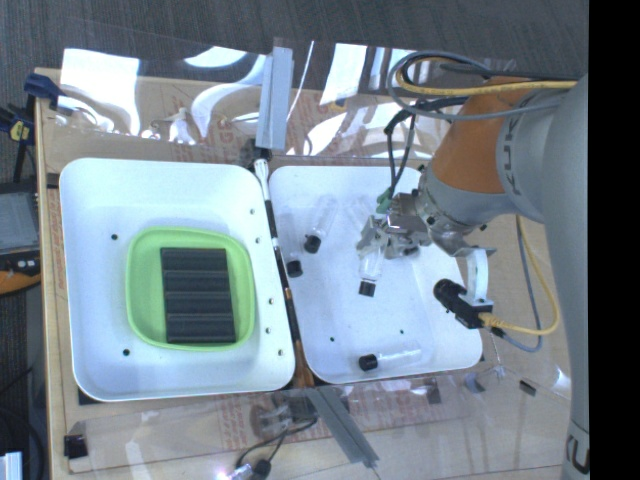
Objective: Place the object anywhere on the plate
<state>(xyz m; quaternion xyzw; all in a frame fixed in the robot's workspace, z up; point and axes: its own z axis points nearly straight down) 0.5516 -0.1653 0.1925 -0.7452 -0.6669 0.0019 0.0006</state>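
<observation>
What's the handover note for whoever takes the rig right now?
Gripper: low in the right bin, over a clear vial with a black cap; finger state unclear.
Other clear vials: one upper left of that bin, one near its front edge; small black cap by the left wall.
Green plate in the left bin holds a dark ridged block.
Done: nothing placed. Left: grasp, carry, place on plate.

In the right bin [440, 353], clear tubes with black caps [313, 240] lie scattered, with open floor between them. The ridge [275, 258] between both bins stands in the way toward the green plate [140, 268], where a dark block [198, 295] covers the middle.
</observation>
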